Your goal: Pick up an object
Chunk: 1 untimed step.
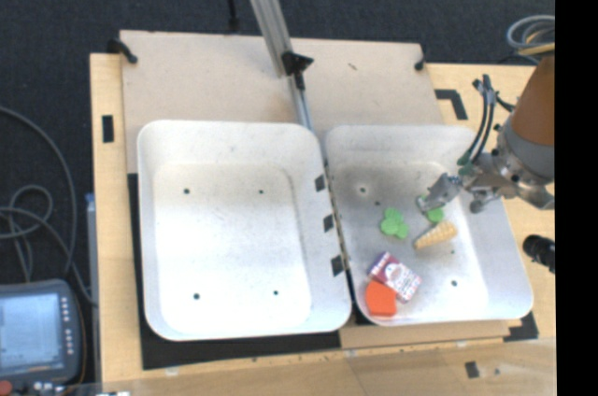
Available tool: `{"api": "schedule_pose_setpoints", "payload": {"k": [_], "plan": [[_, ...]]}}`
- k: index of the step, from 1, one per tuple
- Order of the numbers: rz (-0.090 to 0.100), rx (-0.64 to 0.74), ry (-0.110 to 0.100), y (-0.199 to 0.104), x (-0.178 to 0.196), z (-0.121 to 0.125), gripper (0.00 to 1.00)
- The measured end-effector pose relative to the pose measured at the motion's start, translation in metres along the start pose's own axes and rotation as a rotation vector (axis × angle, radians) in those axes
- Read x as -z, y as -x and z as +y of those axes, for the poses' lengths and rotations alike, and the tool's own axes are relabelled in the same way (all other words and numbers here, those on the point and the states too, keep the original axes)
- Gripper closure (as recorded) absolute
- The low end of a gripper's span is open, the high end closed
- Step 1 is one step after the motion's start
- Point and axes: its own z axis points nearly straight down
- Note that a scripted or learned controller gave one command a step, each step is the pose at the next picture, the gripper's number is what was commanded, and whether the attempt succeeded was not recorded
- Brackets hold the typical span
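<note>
The right bin point(486, 291) holds a green clover-shaped piece point(394, 223), a tan cone-shaped piece point(435, 236) with a small green bit at its upper end, a pink-and-white packet point(396, 276) and an orange block point(380, 299). My gripper point(437, 195) reaches in from the right and hangs just above the cone's upper end, right of the green piece. Nothing shows between its fingers.
The left bin point(159, 151) sits beside the right one, with a black divider strip between them. A slanted metal pole point(266, 2) rises behind the bins. Cables and a small screen lie left of the bench.
</note>
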Motion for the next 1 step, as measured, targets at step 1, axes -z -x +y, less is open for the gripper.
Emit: {"api": "schedule_pose_setpoints", "payload": {"k": [1], "plan": [[0.000, -0.002, -0.001, 0.0029, -0.0491, 0.0090, 0.00]]}}
